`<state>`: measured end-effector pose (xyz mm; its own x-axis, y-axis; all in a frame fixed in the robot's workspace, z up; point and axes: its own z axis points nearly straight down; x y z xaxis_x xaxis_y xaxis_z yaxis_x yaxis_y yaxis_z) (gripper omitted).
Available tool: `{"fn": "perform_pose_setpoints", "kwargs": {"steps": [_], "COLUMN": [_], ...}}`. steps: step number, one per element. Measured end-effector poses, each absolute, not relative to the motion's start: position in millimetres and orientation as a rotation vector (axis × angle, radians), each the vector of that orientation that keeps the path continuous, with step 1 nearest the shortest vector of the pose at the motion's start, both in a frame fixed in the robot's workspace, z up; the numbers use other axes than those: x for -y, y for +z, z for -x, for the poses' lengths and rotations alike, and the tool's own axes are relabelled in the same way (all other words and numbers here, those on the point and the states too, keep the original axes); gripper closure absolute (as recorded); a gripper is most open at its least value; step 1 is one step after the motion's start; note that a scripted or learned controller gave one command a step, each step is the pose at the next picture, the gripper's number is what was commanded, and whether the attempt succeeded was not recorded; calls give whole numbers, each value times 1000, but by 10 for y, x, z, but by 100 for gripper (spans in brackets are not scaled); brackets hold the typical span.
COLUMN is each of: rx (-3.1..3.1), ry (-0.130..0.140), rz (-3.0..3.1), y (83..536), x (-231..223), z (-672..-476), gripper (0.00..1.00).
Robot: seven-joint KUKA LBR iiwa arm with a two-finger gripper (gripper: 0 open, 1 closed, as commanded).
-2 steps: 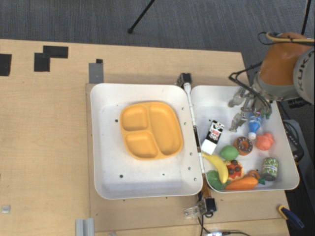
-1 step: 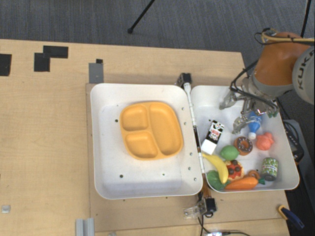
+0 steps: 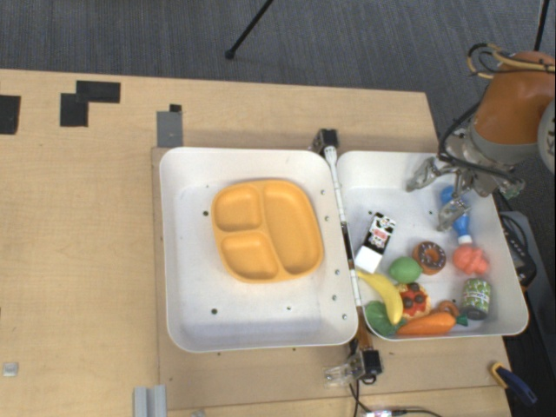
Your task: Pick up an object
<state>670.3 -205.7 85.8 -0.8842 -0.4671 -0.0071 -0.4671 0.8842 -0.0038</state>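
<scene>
Arm over the right bin's far edge, 2 bins on the bench.
Toys crowded the right bin's near corner: carrot, banana, can. The yellow tray filled the left bin's middle. Farther back, the gripper stood spread wide, holding nothing, just beside a blue bottle.

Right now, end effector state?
End effector: open, holding nothing, above the right shallow white bin beside a small blue-and-white bottle.

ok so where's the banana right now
The banana lies in the right bin, near its front left corner, just below the black-and-white box and beside the green ball.
</scene>
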Motion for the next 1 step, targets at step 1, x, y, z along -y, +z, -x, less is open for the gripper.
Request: {"fn": "perform_pose_setpoints", "kwargs": {"steps": [1], "rx": [-2918], "ry": [-1], "rz": [1147], "y": [853], "x": [1838], "z": [-6700], "gripper": [0]}}
